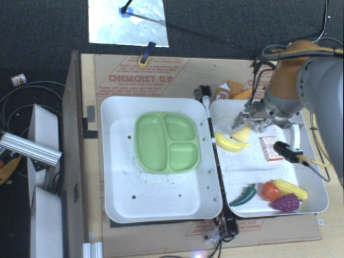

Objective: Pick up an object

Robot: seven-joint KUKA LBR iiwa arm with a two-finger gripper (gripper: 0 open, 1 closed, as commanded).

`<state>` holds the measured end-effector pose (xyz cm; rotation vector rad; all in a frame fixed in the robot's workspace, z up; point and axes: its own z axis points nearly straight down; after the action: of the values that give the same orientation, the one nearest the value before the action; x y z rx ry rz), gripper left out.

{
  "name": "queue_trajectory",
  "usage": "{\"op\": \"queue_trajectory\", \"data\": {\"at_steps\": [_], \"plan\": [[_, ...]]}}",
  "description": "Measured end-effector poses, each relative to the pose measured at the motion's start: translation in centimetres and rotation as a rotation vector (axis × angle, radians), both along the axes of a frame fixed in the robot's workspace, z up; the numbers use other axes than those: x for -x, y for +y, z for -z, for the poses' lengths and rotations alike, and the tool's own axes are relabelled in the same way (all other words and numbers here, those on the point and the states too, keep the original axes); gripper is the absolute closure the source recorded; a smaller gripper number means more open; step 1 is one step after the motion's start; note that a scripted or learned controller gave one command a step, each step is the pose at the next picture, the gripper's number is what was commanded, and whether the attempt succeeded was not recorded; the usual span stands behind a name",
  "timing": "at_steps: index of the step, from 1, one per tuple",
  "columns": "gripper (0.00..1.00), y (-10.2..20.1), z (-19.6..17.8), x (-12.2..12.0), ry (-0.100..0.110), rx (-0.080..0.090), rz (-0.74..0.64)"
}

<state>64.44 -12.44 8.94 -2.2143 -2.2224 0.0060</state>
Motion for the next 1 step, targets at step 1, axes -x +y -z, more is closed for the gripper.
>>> {"op": "queue_trajectory", "data": {"at_steps": [1], "plan": [[0.00, 0.78, 0.50, 0.82, -0.007, 0.001, 0.001]]}}
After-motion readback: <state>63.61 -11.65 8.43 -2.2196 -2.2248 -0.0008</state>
